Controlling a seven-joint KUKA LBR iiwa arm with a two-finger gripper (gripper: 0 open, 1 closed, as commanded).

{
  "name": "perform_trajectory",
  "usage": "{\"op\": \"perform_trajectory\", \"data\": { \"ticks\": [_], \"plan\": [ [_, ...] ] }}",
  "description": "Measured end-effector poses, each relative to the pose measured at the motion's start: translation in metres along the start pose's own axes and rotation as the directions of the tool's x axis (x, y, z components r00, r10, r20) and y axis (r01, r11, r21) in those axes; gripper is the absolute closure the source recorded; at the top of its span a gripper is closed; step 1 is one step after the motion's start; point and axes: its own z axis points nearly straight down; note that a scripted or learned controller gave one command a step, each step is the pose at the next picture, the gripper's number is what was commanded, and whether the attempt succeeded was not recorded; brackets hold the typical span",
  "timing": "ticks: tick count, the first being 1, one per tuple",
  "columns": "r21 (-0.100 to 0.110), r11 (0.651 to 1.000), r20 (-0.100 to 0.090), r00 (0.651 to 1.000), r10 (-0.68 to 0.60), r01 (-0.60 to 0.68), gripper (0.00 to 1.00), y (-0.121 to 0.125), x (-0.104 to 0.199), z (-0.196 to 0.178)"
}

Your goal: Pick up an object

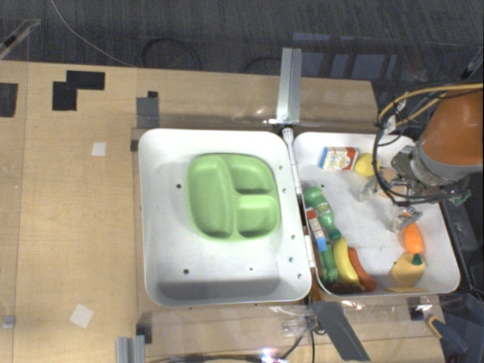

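Colours in my two white bins

Left bin (162, 203) holds a pale green divided tray (231, 195); right bin (363, 195) shows a green bottle (321, 216), yellow banana (344, 259), orange carrot (413, 237), yellow lemon (364, 164), and a red-white-blue carton (337, 158).

Across most of the view, a pale wooden bench (76, 240); beyond its far edge, dark carpeted floor (189, 13), crossed by a thin pale cable (76, 29); near the bench's far edge, a black cable loop (170, 51). On the bench, a left white bin (162, 278) touching a right white bin (370, 233) along one side; in the middle of the left bin, a green divided tray (231, 195), three compartments, lying flat. At the far end of the seam between the bins, an upright metal post (289, 85). On the bench's far left, a black stepped patch (76, 87); nearer, two small white squares (99, 149), well apart.
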Motion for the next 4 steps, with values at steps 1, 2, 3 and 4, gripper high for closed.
{"op": "perform_trajectory", "data": {
  "ticks": [1, 2, 3, 4],
  "plan": [
    [0.0, 0.992, 0.003, 0.992, -0.123, 0.123, 0.0, 0.024, 0.034, -0.002],
    [0.004, 0.963, 0.005, 0.963, -0.271, 0.271, 0.0, 0.119, -0.01, -0.004],
    [0.015, 0.984, 0.012, 0.984, -0.179, 0.178, 0.0, 0.135, 0.019, -0.005],
    [-0.004, 0.876, -0.003, 0.876, -0.482, 0.482, 0.0, 0.046, 0.068, -0.079]
  ]
}}
